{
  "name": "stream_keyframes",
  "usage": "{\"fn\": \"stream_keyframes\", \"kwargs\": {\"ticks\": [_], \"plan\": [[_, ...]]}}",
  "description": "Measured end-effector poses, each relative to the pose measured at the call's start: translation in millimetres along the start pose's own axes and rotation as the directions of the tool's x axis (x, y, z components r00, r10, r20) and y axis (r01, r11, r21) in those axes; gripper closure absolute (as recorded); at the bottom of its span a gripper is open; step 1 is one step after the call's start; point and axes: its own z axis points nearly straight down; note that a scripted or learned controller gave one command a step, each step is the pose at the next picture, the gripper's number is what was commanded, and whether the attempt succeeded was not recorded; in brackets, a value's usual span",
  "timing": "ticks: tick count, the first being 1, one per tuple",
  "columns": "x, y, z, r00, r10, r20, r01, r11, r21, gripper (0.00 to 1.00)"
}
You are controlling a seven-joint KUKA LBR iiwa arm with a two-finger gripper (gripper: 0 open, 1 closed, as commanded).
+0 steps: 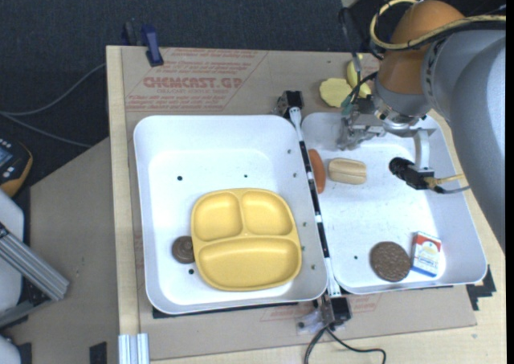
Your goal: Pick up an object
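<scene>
Your inventory, left to right. Left bin (152, 194): one yellow divided tray (245, 238) lying flat near the front, and one brown disc (183, 250) touching the tray's left edge. At the divider between bins: one orange-red piece (318, 171) lying against the right bin's left wall. Right bin (361, 226): one tan bread-roll-shaped item (347, 170) just beside the orange-red piece; one brown round cookie (390, 261) near the front; one small white box with red and blue print (427, 255) touching the cookie's right side. Gripper (359, 134): you see it over the right bin's back edge, just behind the roll, with nothing visibly between its fingers; its opening cannot be judged. Yellow object (333, 92) on the board behind the bin.
</scene>
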Motion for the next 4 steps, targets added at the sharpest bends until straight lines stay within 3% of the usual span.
{"fn": "stream_keyframes", "kwargs": {"ticks": [1, 2, 3, 4], "plan": [[0.0, -0.1, 0.4, 1.0, 0.0, 0.0, 0.0, 1.0, 0.001, 0.0], [4.1, -15.3, 10.9, 1.0, 0.003, -0.002, -0.003, 1.0, 0.007, 0.0], [0.1, -0.4, 10.5, 1.0, 0.0, -0.001, 0.0, 1.0, 0.001, 0.0], [-0.8, -47.8, 10.7, 1.0, 0.003, -0.003, -0.003, 1.0, 0.01, 0.0]]}}
